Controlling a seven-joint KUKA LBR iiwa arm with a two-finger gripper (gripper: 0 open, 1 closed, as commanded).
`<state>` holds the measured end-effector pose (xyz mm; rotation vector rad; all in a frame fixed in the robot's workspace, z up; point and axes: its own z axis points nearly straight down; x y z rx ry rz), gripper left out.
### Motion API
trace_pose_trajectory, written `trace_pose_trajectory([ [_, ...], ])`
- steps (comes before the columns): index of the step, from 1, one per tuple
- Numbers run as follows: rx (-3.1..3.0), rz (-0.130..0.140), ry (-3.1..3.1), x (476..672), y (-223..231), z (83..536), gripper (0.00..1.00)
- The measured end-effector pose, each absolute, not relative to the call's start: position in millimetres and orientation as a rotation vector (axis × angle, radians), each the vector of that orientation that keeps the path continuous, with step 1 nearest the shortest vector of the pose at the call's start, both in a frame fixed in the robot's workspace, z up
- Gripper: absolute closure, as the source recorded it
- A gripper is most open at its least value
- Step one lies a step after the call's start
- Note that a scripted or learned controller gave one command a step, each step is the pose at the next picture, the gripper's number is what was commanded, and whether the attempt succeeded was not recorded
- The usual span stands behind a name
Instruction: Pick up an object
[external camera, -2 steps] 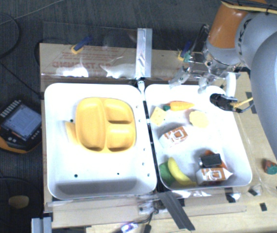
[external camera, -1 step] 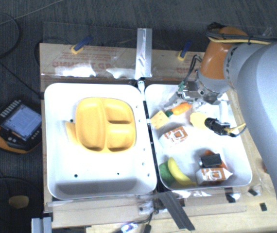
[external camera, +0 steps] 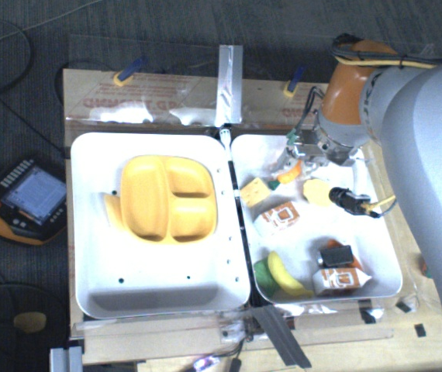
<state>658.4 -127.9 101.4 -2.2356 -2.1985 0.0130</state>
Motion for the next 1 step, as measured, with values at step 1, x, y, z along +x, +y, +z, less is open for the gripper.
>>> trace_pose_trajectory([
  [1,-2.228,0.002,-2.215,668.5,-64.5,190.3,1.00],
])
